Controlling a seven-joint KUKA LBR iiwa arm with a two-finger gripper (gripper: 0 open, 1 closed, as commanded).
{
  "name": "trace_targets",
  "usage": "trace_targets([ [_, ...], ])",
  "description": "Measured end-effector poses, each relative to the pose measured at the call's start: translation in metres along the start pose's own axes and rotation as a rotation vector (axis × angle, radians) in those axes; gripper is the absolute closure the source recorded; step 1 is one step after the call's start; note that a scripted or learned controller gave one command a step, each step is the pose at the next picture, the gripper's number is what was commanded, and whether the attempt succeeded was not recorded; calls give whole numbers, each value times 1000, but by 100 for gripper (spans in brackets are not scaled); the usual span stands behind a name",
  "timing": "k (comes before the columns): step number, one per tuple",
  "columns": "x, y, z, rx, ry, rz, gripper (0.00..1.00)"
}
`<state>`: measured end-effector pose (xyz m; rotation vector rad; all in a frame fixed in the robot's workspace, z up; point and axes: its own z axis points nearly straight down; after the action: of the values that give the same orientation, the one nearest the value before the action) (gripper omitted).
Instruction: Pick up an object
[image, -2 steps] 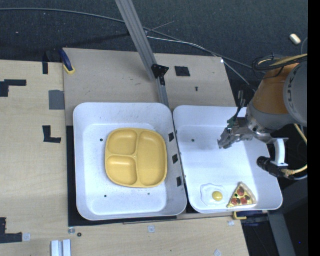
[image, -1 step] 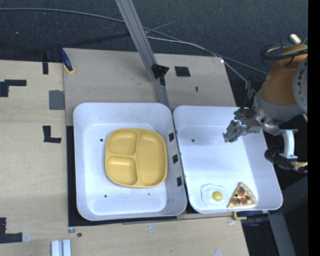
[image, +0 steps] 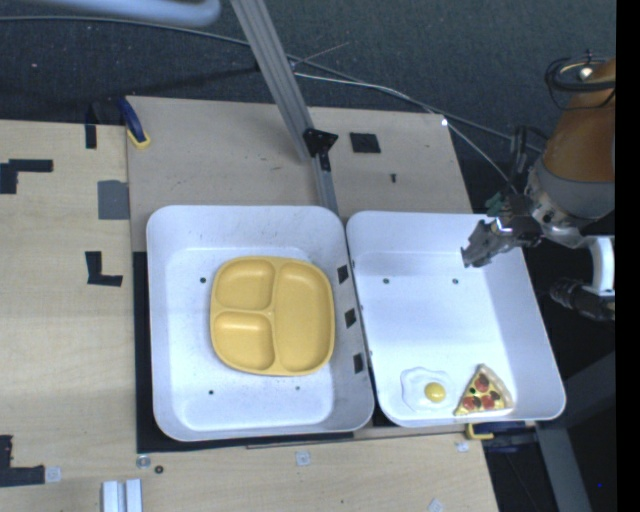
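The arm (image: 580, 130) enters at the table's right edge and is cut off there, so only its orange band and grey wrist show. The tool (image: 480, 248) hangs over the far right corner of the right bin (image: 440, 245), small and dark against the white — whether it is open or closed cannot be told, and nothing can be seen in it.

The things to pick lie at the near edge of the right bin: a toy fried egg (image: 425, 389) with a yellow yolk, and just beside it, toward the bin's near right corner, a toy pizza slice (image: 485, 392) with red topping. The two look close, perhaps touching; the gap is too small to judge. Both are well apart from the tool.

The left bin (image: 180, 300) holds a yellow divided plate (image: 272, 315) with three compartments, lying flat near its middle.

A grey metal post (image: 290, 95) slants across the table's far edge toward the seam between the bins, and thin cables (image: 400, 95) trail across the far right corner. Black tape marks (image: 100, 268) dot the table's left side, and a blue-and-yellow clip (image: 133, 122) — hard to make out — sits near the far left.
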<state>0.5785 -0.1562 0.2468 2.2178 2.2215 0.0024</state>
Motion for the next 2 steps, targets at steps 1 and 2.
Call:
trace_targets([
  [1,46,1,6,5,1,-3,100],
  [2,88,-11,11,6,1,-2,100],
])
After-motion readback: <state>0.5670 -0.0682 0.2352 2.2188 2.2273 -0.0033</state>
